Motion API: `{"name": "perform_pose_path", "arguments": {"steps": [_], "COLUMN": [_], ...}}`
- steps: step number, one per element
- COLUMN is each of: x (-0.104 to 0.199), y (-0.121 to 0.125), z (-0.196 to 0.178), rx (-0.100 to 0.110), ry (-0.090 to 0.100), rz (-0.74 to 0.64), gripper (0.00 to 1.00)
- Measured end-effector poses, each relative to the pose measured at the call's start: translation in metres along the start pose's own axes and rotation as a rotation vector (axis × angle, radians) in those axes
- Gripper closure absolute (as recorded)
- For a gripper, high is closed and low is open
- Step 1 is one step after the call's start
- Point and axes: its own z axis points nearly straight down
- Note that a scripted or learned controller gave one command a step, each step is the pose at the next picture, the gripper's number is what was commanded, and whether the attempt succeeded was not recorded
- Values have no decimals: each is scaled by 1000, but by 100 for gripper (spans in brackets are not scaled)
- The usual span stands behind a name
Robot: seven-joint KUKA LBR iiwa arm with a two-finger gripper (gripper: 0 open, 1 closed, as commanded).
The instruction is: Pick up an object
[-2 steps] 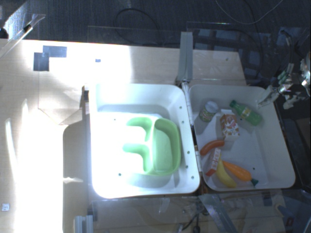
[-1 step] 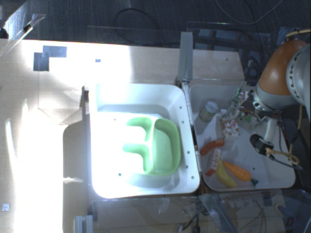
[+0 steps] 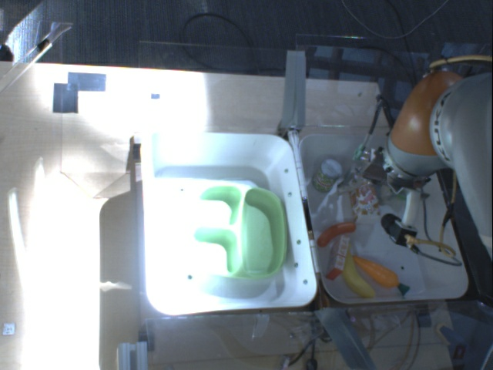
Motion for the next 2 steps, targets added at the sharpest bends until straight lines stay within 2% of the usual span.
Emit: {"name": "perform_pose_path", "arguments": {"steps": [1,2], "x": [2,29], "y": [2,-8], "z": [-13,-78], "rx": [-7,2], "ry": [2,0], "rz": [-4,-57], "gripper": [100,100]}}
